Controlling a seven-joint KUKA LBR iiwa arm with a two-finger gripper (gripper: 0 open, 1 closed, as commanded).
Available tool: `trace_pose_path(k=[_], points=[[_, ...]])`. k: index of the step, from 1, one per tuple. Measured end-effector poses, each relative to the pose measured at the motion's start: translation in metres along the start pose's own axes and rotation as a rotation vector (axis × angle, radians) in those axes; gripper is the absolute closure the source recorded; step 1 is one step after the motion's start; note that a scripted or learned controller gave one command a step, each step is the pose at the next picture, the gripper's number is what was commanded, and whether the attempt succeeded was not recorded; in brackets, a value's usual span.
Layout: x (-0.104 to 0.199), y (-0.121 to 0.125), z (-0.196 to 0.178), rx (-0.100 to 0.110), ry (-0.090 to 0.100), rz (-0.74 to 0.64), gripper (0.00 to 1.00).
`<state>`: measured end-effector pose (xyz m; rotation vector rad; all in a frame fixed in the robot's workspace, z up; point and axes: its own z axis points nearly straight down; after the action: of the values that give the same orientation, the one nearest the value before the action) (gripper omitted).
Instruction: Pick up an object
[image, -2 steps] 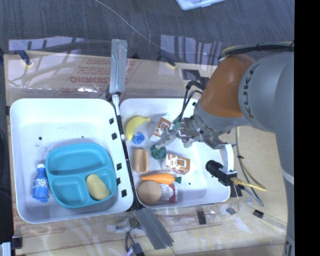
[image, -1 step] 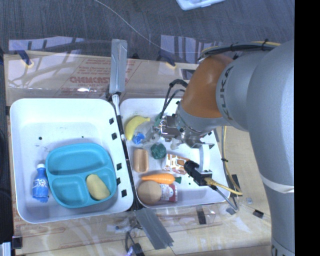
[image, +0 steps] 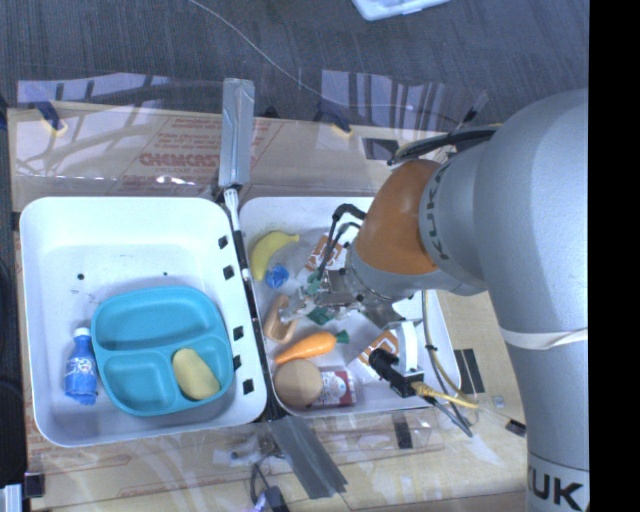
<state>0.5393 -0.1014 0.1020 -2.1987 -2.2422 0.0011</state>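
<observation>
The grey arm (image: 530, 250) reached in from the right, its orange band (image: 400, 225) above the right bin (image: 440, 375). The end effector (image: 325, 290) hung low over the clutter in that bin; whether it was spread or pressed together could not be told. Just beneath it lay an orange carrot (image: 308, 347), long and tapered, tilted slightly. A yellow banana (image: 268, 250) lay curved near the bin's upper left corner. A round tan ball (image: 298, 383) sat by the near wall, touching a small red-labelled bottle (image: 338, 388). In the left bin (image: 120, 225) rested a teal divided tray (image: 150, 340) holding a yellow lemon-like piece (image: 196, 373), with a blue bottle (image: 80, 368) just beside the tray.
</observation>
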Motion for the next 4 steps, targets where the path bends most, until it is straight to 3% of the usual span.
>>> trace_pose_path(k=[1, 2, 3, 4], points=[[0.037, 0.008, -0.094, -0.009, 0.001, 0.058, 0.0], [0.003, 0.017, 0.008, -0.005, 0.0, -0.035, 0.0], [-0.007, 0.018, -0.022, 0.001, -0.001, 0.143, 0.0], [-0.002, -0.029, 0.008, -0.003, 0.001, 0.08, 0.0]])
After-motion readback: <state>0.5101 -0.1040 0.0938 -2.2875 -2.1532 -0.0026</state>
